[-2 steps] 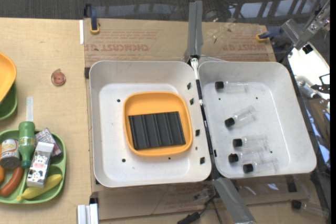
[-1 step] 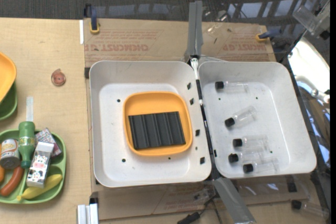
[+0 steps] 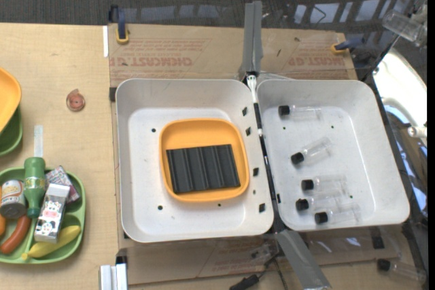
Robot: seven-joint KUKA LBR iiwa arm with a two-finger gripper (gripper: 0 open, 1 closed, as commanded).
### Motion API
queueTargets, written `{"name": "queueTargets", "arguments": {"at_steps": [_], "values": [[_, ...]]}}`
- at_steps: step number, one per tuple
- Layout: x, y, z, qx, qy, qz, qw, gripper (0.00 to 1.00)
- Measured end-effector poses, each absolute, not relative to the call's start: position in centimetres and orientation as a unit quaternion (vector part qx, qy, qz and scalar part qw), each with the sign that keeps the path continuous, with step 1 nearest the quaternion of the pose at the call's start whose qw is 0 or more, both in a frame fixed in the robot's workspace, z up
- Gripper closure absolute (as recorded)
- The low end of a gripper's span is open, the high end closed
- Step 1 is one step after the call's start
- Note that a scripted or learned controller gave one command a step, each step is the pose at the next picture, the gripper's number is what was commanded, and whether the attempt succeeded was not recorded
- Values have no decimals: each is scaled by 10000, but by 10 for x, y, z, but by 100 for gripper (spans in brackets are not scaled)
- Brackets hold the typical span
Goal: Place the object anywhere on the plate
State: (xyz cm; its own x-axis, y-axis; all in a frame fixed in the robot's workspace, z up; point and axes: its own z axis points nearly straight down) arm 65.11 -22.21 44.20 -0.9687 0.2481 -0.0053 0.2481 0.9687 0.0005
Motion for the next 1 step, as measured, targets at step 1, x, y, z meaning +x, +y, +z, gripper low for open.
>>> {"name": "queueTargets", "arguments": {"at_steps": [1], "values": [[652,-218,437,-370,9993,3,18,100]]}}
